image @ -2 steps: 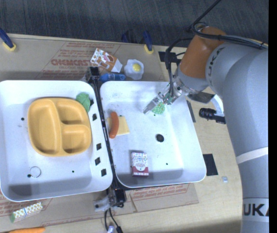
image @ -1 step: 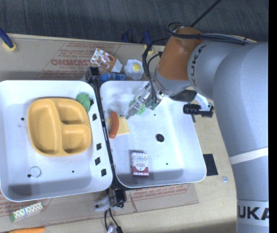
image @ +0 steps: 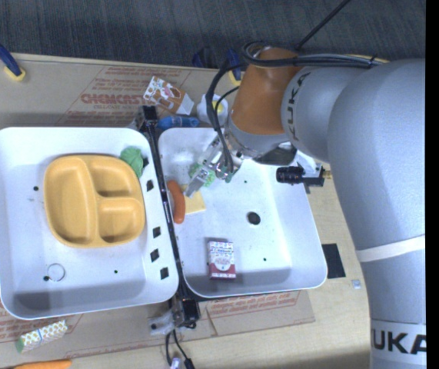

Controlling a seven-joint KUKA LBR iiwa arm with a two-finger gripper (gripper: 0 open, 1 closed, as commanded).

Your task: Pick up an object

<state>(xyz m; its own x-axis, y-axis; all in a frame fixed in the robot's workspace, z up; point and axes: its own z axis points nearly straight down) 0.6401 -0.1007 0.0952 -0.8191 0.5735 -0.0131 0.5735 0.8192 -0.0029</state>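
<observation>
While the two-finger gripper hangs over the right white bin's upper-left corner, its jaw state cannot be determined. An orange carrot-shaped toy lies along that bin's left edge.

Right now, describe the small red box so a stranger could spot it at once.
Find the right-hand white bin, the one under the grey arm. Near its front wall stands a small red box with a pale label, apart from the orange carrot and yellow block by the bin's left wall. It is the only red, boxy item.
</observation>
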